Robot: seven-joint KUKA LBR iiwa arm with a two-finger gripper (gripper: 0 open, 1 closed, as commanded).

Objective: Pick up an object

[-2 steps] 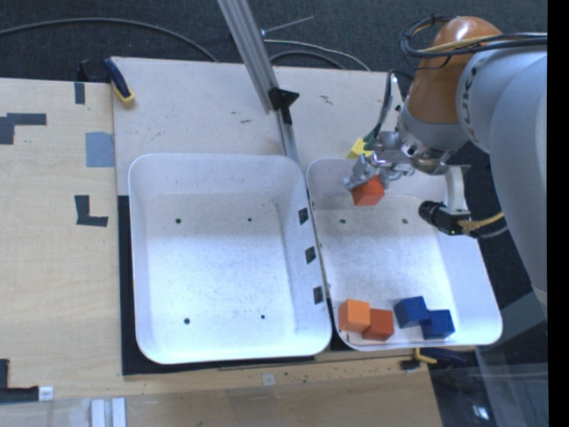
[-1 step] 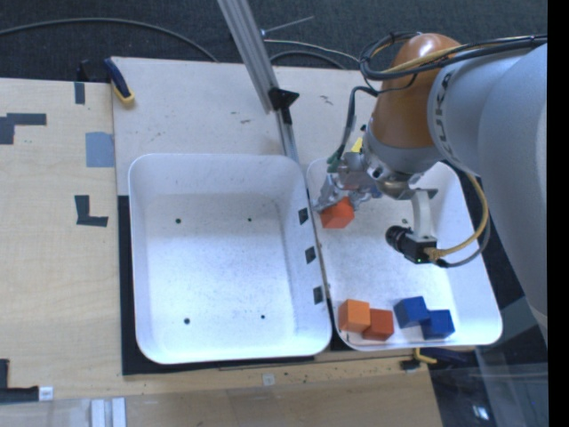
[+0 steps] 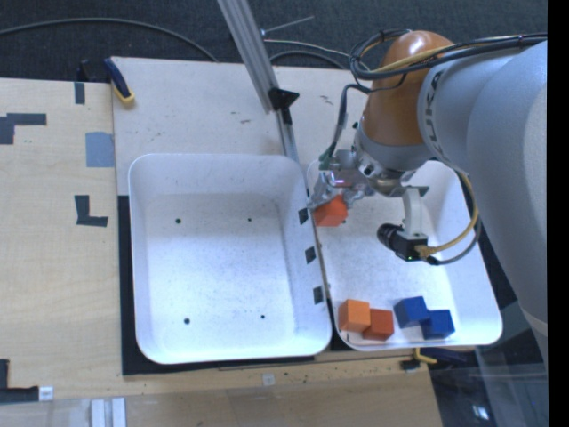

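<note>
Orange block (image 3: 331, 212) in pincer (image 3: 332, 205)

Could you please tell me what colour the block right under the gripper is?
The block under the gripper is orange, seen in the camera view.

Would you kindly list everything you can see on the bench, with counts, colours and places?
orange block at gripper: 1, orange, just under the gripper at the right bin's upper left, by the divide between the bins
orange blocks: 2, orange, touching, near edge of the right bin
blue blocks: 2, blue, touching, right of the orange pair
left bin: 1, white, bench centre
right bin: 1, white, beside the left bin
clamp: 1, blue and yellow, bench's far left corner
metal rail: 1, silver, slanting down toward the bins
arm: 1, grey with orange band, from the right
gripper: 1, over the right bin
</note>
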